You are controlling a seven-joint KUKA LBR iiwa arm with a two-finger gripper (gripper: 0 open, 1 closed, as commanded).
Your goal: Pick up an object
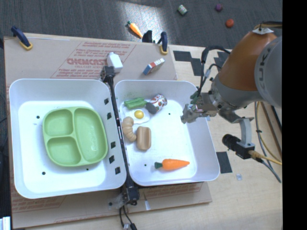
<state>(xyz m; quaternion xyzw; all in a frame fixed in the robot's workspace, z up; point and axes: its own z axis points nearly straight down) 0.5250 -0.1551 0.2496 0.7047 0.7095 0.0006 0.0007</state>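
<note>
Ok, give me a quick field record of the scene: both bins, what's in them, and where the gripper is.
left bin: holds green divided plate
right bin: carrot, bread roll, peanut-shaped piece, fried egg, green vegetable, dark wrapped item
gripper: over right bin's right rim, nothing visibly held
fingers: cannot tell
outside bins: small box on cardboard

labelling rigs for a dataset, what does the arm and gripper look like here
The arm is bulky and rounded, grey with a wide orange band above the wrist. Thin black cables loop beside it. The gripper is a small grey metal assembly at its tip.
</note>
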